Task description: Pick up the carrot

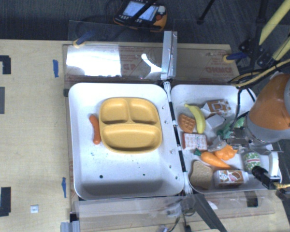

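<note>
I'm hovering the gripper (232,140) over the right bin (180,92), and I cannot tell if the jaws are apart or together, the wrist hides them. The carrot (214,159) lies just below and slightly left of the jaws, near them, lying flat with its tip pointing lower right; whether it touches them I can't say. To do this well I'd come straight down over the carrot's thick middle and close across its width, not along it. Crowded spot: an orange pepper-like piece (226,152) sits right against the carrot, directly under the jaws, so a sloppy descent likely grabs that instead. Also in this bin: banana (197,117) and waffle (187,123) up-left of the jaws, a small box (194,141) to their left, bread slice (200,175) and a labelled can (229,177) below them. Left bin (82,144), well left of the jaws, holds a yellow divided plate (130,124) and a hot dog (95,129) beside it.
</note>
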